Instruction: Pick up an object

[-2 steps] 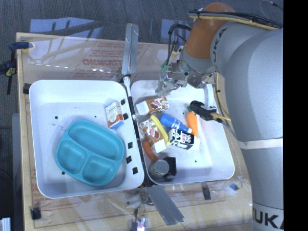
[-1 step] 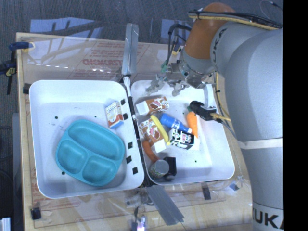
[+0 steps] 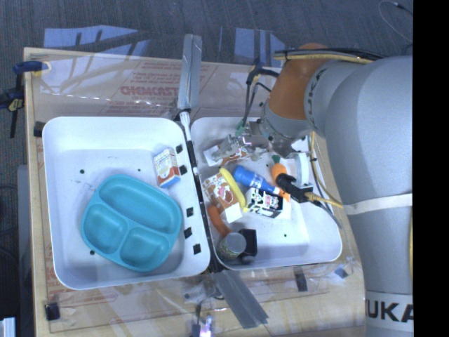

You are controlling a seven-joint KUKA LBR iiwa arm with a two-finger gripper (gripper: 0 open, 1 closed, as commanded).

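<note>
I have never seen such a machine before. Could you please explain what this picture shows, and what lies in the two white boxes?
One camera looks down from above the bench. The big grey shape on the right is a robot arm; its hand reaches into the right bin. Whether it holds anything cannot be told. That bin contains a clutter: a blue bottle, a banana, a black-and-white carton, a small can. The left bin holds a blue divided plate and a small box.

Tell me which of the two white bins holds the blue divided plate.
The left bin holds the blue divided plate, with a small carton beside it. The right bin, where the arm reaches in, holds a pile of small items instead.
</note>
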